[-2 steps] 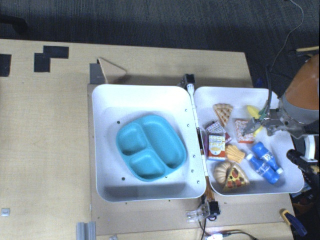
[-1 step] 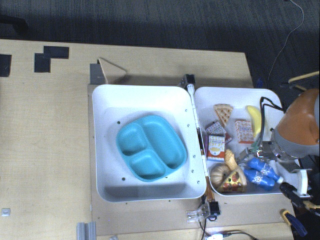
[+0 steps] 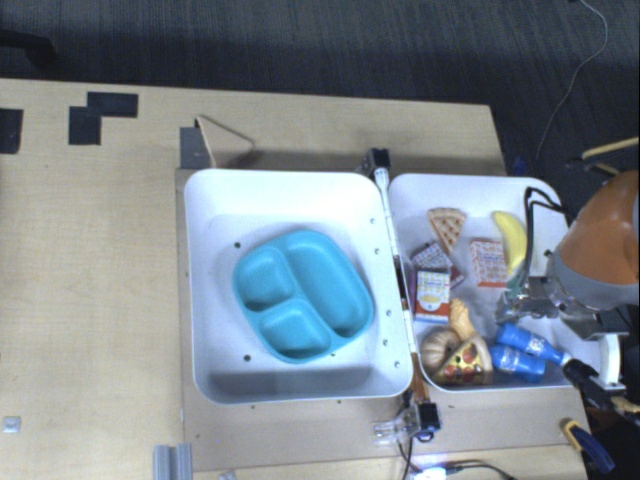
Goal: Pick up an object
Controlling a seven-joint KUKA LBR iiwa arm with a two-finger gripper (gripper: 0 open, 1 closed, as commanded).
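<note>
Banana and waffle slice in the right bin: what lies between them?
In the camera view, bare white bin floor separates the banana from the waffle slice; a red-printed packet sits just below the gap.

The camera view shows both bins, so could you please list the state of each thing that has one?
Blue divided plate: right side up, flat in the left bin.
Banana: unpeeled, lying in the right bin.
Blue bottle: on its side.
Pizza slice: lying flat.
Gripper: low over the right bin.

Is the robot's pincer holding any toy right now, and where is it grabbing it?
Cannot be told: the pincer sits low among the right bin's toys.
</note>
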